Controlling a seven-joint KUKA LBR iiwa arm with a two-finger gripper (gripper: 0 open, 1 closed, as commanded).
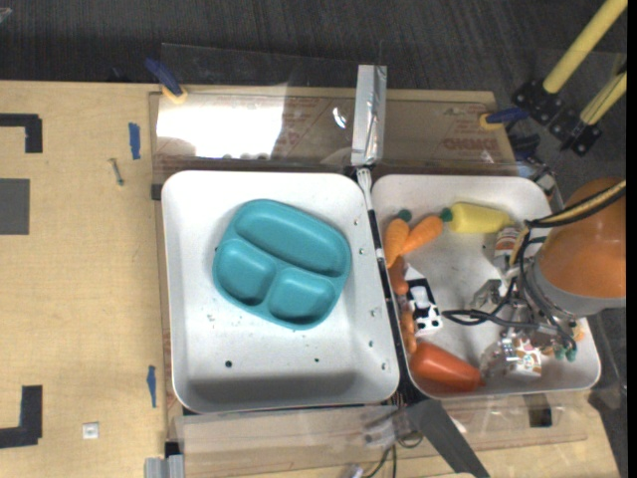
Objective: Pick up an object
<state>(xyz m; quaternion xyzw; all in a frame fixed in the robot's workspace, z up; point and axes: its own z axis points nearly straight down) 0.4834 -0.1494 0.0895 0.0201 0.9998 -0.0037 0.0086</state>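
Pincer (518, 352) low in right bin (468, 267) near front-right rim, grip state unclear. Carrots (411, 235), yellow piece (478, 217), red piece (443, 366) crowding left wall; open floor mid-bin. Teal tray (282, 260) in left bin (189, 297).

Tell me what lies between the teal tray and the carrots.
In the camera view, bare white floor of the left bin, then the bins' adjoining rims, separate the teal tray from the carrots.

A teal divided tray (282, 261) lies tilted in the left white bin (189, 366) at frame centre. The wooden desk (70, 297) fills the left, bearing black tape marks (24, 132) and blue tape bits (133, 139). Yellow poles (592, 33) cross the upper right corner.
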